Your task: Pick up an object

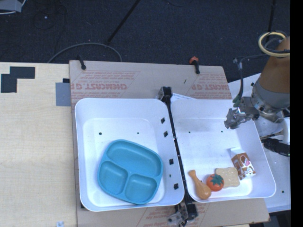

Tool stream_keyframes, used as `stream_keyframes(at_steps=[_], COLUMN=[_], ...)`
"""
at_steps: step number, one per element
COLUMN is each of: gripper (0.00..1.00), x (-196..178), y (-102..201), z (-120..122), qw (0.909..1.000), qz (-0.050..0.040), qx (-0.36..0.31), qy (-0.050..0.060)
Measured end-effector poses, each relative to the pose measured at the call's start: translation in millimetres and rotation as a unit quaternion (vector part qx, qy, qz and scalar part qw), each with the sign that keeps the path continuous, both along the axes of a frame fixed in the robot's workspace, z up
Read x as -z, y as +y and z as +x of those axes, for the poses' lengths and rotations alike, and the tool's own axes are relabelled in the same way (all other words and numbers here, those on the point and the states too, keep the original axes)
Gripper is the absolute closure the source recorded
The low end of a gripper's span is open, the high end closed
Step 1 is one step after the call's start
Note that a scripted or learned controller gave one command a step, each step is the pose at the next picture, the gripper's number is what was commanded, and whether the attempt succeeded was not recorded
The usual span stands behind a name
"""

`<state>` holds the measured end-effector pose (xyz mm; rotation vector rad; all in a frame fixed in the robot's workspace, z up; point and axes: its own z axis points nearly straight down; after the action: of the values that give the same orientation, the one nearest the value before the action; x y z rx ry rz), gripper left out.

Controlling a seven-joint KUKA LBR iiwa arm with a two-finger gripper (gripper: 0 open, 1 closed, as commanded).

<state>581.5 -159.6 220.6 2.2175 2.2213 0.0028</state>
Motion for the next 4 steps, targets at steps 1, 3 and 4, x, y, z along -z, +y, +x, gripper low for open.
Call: stream_keyframes(at_steps=[1,3,4], gripper=[1.0,1.0,1.0], x=[-1,-3,8], y=[0,98,152], z=[0,-35,-44], qw=[1.0,1.0,1.0], qz=[0.0006,0.0019,0.0016], qx=[-0.001,-0.001,-0.001], qy=[0.002,0.004,0.004])
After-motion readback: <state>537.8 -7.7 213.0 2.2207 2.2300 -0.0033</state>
